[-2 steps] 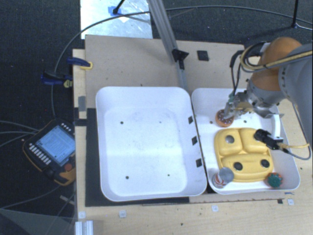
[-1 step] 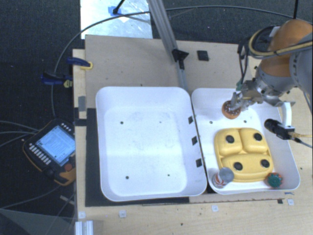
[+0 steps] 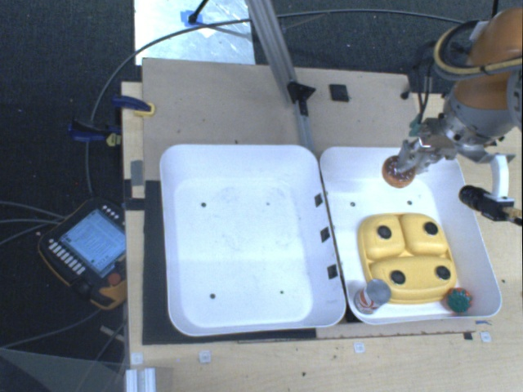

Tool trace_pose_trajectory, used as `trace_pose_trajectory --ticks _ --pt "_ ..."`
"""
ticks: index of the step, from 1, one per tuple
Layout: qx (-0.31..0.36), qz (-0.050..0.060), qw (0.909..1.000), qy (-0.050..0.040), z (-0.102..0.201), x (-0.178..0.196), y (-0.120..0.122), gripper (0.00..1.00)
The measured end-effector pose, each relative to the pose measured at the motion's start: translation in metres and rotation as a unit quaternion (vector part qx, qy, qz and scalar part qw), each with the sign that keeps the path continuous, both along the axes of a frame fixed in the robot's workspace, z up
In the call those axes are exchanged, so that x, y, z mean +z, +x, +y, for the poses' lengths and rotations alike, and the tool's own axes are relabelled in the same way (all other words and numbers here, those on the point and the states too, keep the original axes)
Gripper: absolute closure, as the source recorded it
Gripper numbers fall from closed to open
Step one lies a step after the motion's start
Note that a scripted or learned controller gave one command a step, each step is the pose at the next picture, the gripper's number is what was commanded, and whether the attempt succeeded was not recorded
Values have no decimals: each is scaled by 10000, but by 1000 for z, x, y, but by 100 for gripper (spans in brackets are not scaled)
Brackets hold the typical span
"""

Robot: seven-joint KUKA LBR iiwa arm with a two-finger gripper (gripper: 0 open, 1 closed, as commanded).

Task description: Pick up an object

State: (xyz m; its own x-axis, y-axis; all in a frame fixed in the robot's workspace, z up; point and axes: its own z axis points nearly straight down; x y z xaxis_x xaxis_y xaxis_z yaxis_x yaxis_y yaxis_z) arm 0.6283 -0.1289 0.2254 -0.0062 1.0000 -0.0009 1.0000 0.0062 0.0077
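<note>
Brown and round, a small disc-like object [image 3: 399, 173] sits at the gripper [image 3: 406, 163] tip, over the right bin's [image 3: 474, 219] far edge. Whether the gripper grips it, I cannot tell. Nearby lies a glossy yellow moulded plastic tray [image 3: 407, 257] with rounded lobes.

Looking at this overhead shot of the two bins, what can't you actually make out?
- End effector: blurred and small, so its hold on the brown round object cannot be told.
- Arm: cut off by the right edge.
- Small grey item and green item: too small to identify.
</note>
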Motion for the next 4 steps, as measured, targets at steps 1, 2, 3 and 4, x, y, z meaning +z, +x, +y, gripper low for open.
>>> trace_pose_trajectory --ticks 1,2,3,4 --pt "3 1 10000 -1 0 51 2 100" --pt "17 28 10000 11 50 34 2 100" --pt "22 32 10000 14 108 20 10 100" --pt "16 26 10000 11 157 11 18 100"
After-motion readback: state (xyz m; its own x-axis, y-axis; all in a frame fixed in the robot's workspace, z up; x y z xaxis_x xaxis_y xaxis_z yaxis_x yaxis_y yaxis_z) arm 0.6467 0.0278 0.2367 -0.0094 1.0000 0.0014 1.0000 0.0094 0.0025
